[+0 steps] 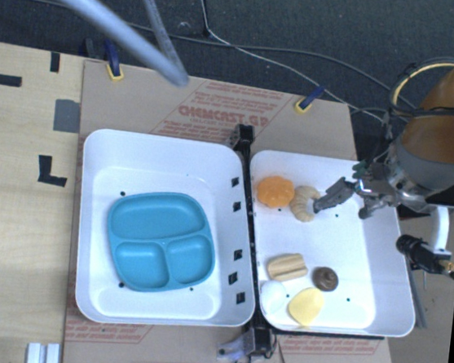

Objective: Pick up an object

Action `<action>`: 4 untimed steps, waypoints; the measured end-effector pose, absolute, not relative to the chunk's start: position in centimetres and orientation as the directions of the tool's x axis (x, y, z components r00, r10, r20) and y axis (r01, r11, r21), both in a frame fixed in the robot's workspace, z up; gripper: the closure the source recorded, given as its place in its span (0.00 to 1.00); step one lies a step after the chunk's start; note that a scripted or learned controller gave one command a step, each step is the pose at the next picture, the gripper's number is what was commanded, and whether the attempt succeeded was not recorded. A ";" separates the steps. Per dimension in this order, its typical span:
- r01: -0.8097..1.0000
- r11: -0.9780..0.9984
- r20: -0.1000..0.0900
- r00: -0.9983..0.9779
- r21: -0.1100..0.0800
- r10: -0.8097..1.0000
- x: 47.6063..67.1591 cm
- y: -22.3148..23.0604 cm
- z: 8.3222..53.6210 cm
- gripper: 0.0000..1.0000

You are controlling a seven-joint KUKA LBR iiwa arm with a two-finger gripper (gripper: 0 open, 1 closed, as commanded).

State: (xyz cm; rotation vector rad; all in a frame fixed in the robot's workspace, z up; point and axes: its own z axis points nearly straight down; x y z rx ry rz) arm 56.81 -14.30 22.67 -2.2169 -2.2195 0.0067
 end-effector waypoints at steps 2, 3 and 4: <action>1.000 0.001 0.000 -0.001 -0.007 1.000 55.6 -13.2 11.7 0.00; 1.000 0.003 0.000 -0.003 -0.003 1.000 55.8 -13.2 13.0 1.00; 1.000 0.002 0.000 -0.002 0.002 1.000 55.3 -12.3 18.0 1.00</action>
